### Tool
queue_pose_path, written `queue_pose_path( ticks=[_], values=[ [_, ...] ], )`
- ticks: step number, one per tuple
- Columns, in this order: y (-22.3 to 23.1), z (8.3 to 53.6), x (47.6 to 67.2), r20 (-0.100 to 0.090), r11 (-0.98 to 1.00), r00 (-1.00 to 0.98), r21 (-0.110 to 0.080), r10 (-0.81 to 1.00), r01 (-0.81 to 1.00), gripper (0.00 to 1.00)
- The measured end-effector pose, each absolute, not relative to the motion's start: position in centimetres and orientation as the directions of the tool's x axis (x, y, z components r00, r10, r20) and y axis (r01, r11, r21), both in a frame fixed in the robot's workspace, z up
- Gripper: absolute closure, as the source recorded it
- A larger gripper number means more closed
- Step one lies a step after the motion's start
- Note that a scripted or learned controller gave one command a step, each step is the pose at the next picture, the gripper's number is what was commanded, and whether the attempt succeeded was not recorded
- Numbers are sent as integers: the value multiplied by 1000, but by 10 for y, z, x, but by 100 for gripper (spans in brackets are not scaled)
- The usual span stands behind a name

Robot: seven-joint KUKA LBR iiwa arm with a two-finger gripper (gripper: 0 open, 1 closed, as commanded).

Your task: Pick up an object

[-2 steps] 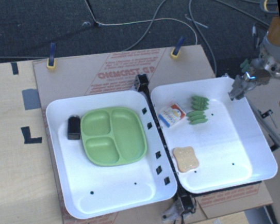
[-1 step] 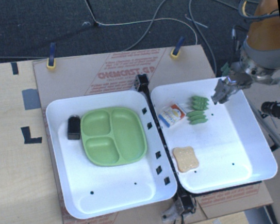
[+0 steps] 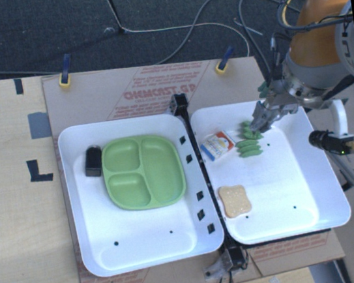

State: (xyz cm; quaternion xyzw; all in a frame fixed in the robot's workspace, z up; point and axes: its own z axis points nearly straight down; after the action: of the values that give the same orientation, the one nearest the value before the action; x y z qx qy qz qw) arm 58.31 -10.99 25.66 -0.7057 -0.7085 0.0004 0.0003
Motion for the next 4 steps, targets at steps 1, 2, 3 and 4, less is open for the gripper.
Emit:
queue_pose_path(
  ticks=[1, 2, 3, 4],
  values=[
    [-59, 239, 583, 0, 4, -4, -2, 1000, 1000, 100],
    [-11, 227, 574, -1, 1, -2, -2, 1000, 1000, 100],
    [39, 223, 565, 0, 4, -4, -3, 1000, 1000, 100],
    [88, 233, 571, 0, 4, -4, -1, 1000, 1000, 100]
  ],
)
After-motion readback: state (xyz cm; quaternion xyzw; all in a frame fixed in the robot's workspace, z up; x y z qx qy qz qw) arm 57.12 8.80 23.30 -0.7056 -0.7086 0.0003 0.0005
